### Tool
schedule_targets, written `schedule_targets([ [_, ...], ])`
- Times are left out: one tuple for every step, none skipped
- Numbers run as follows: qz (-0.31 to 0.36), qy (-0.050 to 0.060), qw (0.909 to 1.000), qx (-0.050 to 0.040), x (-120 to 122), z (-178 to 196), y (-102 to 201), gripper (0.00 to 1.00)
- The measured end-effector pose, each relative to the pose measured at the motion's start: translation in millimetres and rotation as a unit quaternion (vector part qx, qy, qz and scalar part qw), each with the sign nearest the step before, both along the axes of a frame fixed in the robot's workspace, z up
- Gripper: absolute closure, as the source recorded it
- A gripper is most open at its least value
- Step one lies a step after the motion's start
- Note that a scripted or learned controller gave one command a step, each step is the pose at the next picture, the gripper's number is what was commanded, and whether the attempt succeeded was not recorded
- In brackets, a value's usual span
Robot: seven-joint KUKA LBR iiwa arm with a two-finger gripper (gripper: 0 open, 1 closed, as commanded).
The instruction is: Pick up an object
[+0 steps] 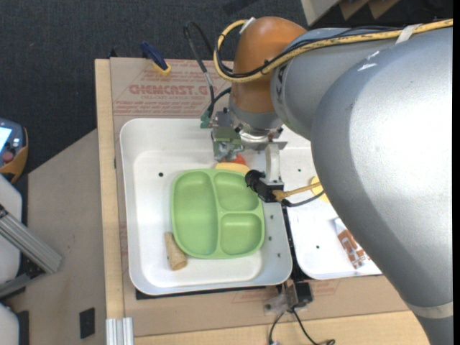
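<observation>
A green divided plate [215, 213] lies in the left white bin [144, 192]. A tan cork-like cylinder [175, 252] rests by the plate's near left corner. A small red and orange object [231, 167] peeks out at the plate's far edge, directly under my gripper [228, 152]. The gripper reaches down at the back of the left bin, just above that object. The wrist and orange band [262, 49] hide most of the fingers.
The right bin [323, 257] is largely covered by the arm; a brown striped item [350, 244] lies in it near the arm's edge. A blue clamp [156, 57] sits on the cardboard behind the bins. A black cable fitting [260, 185] hangs by the divider.
</observation>
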State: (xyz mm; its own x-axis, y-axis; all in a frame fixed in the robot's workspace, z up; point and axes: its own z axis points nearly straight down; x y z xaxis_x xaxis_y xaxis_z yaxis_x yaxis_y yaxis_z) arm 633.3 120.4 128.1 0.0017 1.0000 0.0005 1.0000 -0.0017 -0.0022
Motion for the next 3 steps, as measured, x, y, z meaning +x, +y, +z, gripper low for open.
schedule_targets([
  [0.003,-0.006,1.0,0.0015,-2.0,98.5,30.3,1.0],
  [0.005,-0.003,1.0,0.0016,-46.3,138.5,108.0,1.0],
  [0.003,0.001,1.0,0.0005,-129.6,163.5,98.5,1.0],
])
